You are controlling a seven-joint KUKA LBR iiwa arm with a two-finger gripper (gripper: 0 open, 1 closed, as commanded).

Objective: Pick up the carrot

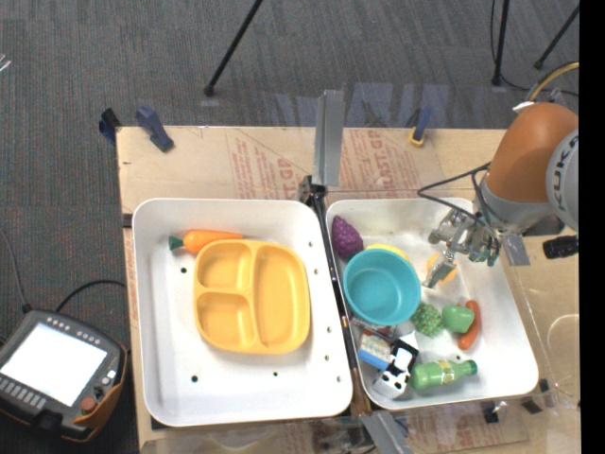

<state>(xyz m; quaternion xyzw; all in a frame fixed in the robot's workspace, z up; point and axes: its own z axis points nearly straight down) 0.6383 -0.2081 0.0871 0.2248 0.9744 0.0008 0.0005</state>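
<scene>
Gripper, closure not discernible, is poised over an orange piece; the carrot lies well apart, so the wrong item may be taken.

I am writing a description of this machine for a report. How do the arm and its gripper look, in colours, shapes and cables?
The arm has a rounded orange band above a grey wrist, with part of a dark printed marking on the grey casing at the right. A thin black cable loops from the wrist. The gripper is a small metallic grey assembly with thin fingers and some greenish parts.
</scene>
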